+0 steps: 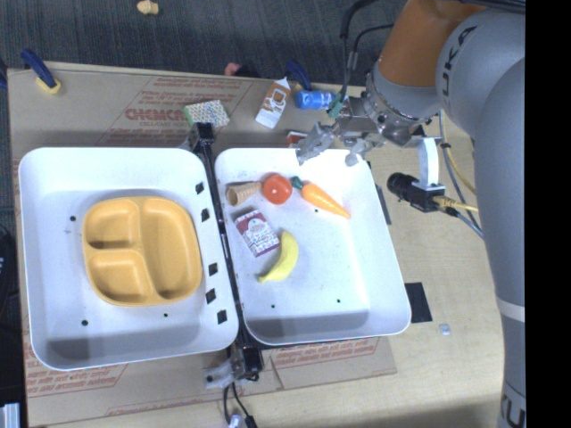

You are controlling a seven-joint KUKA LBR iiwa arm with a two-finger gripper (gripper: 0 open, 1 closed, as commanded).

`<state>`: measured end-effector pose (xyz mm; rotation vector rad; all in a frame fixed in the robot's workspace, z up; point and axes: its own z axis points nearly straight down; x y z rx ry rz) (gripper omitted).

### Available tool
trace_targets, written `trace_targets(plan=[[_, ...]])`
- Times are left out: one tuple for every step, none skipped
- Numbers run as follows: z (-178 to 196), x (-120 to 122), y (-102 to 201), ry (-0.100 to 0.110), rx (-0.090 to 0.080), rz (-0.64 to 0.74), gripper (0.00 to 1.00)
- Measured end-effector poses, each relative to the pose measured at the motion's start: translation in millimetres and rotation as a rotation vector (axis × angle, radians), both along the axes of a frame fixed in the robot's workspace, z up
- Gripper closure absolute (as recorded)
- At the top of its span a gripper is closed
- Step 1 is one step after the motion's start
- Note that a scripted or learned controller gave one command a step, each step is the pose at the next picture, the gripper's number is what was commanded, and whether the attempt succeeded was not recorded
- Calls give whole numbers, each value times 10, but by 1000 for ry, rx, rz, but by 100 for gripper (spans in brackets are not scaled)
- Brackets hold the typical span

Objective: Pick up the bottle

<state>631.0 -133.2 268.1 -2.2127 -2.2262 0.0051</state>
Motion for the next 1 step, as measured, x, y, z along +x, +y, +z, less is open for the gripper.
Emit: trace_targets(plan=[[102, 4, 8, 2, 0, 5, 100]])
